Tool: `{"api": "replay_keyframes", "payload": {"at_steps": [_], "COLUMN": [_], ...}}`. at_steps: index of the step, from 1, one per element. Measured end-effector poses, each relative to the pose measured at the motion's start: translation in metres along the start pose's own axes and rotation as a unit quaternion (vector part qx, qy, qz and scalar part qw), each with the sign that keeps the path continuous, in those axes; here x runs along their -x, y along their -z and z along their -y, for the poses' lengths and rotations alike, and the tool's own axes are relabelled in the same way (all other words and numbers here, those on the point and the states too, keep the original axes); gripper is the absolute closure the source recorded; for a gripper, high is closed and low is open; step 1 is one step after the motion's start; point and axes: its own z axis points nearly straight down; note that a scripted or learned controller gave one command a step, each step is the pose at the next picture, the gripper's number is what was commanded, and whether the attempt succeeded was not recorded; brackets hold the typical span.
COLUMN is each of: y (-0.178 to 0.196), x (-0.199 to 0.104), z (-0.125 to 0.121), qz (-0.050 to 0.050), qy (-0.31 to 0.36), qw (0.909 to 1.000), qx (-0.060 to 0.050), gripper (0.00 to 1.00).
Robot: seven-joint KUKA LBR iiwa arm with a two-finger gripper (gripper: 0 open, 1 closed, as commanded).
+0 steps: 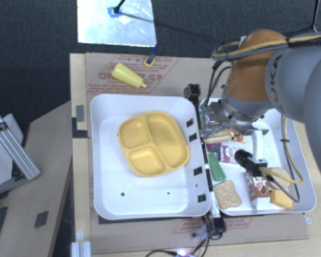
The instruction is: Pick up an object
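Note:
My gripper point(220, 126) is down in the right bin point(305, 194), at its far left end close to the wall between the bins, under the orange-banded wrist. Around it lie several small things: a pale stick-shaped piece point(218, 137), a purple and white packet point(228, 154), a green strip point(216, 168), a tan toast-like slab point(227, 193), a brown and white piece point(259, 189) and an orange wedge point(281, 198). Nothing shows between the fingers. The arm hides the far part of that bin.
The left bin point(104, 197) holds a yellow divided plate point(152, 142). Beyond the bins, on the cardboard, lie a yellow squeeze bottle point(128, 75) and a small blue and yellow item point(151, 58). A shiny sheet point(116, 15) lies farther back.

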Motion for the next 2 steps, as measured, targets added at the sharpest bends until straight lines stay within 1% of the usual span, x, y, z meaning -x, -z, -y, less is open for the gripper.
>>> {"api": "replay_keyframes", "payload": {"at_steps": [1,2], "y": [0.002,0.004], "x": [0.003,0.007], "z": [0.006,-0.006], "qz": [0.001,0.001], "qy": [-0.003,-0.003], "qw": [1.0000,1.0000], "qx": [0.000,0.001], "gripper": [1.00,1.00]}}
